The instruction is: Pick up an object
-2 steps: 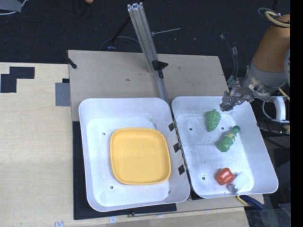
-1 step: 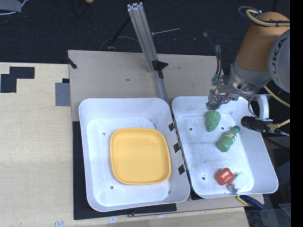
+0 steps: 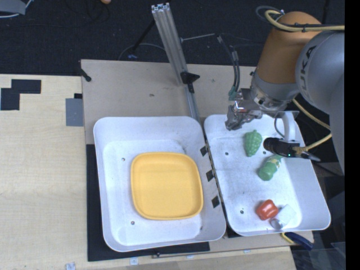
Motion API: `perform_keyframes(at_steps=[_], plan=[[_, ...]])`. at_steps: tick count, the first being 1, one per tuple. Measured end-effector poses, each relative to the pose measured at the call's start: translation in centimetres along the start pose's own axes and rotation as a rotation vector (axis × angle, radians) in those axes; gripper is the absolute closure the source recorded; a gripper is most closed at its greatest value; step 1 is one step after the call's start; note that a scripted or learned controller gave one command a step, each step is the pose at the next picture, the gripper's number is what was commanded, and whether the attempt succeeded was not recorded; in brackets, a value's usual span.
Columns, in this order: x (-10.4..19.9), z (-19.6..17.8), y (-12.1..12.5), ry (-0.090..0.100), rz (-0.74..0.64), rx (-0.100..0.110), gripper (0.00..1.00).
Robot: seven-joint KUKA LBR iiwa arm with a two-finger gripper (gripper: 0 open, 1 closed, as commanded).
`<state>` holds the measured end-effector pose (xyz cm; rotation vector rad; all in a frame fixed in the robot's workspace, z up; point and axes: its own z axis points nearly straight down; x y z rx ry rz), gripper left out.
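From where I stand, the pale wooden worktop (image 3: 140, 89) carries two shallow white bins side by side. The left bin (image 3: 107, 134) holds one thing, a square yellow plate (image 3: 167, 184) with rounded corners, lying flat near the middle of its floor.

The right bin (image 3: 233, 173) holds the loose pieces for picking. A knobbly green piece (image 3: 252, 142) lies towards the far end. Nearer to me and a little to the right is a green bottle-shaped piece (image 3: 269, 169), tilted on its side, close to the first but apart from it. Well apart from both, near the front corner, lies a red piece (image 3: 267, 209), with a small pale piece (image 3: 277, 223) just beside it against the rim.

The arm (image 3: 292, 44) reaches in from the right, its orange band high above the bin. The tool (image 3: 237, 120) hangs over the far left corner of the right bin, just beside the knobbly green piece and to its left. Whether the tool is released or clenched I cannot tell from here.

A slanted aluminium rail (image 3: 171, 44) rises from the worktop behind the bins.
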<state>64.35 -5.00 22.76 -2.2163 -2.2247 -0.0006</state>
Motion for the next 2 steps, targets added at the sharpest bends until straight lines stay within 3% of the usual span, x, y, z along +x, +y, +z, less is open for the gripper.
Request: perform_keyframes(at_steps=[2], plan=[[9.6,-1.7,-1.4,-0.001,0.001,-0.001,1.0]])
